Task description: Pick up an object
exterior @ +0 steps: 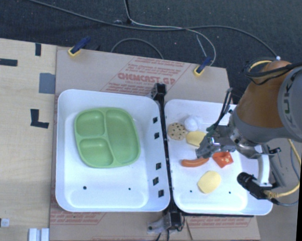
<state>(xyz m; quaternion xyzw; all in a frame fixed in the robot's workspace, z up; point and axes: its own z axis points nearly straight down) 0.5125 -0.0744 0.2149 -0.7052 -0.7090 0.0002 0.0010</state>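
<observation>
In the right bin (238,202) lie several toy foods. A speckled cookie (176,131) and a white piece (192,122) sit at its far left. Close by is a pale yellow piece (194,138). An orange-red sausage (193,162) lies mid-bin, with a red chunk (223,159) to its right and a yellow lump (209,182) nearer the front. My gripper (207,147) hangs low over the middle of the bin, between the pale yellow piece and the sausage. It partly covers the red chunk's left side. I see nothing clearly held.
The left bin (63,178) holds a green divided plate (107,137). A black divider with clips (161,144) runs between the bins. The arm's grey and orange body (261,105) covers the right bin's far right corner. Cables (262,191) trail at the right.
</observation>
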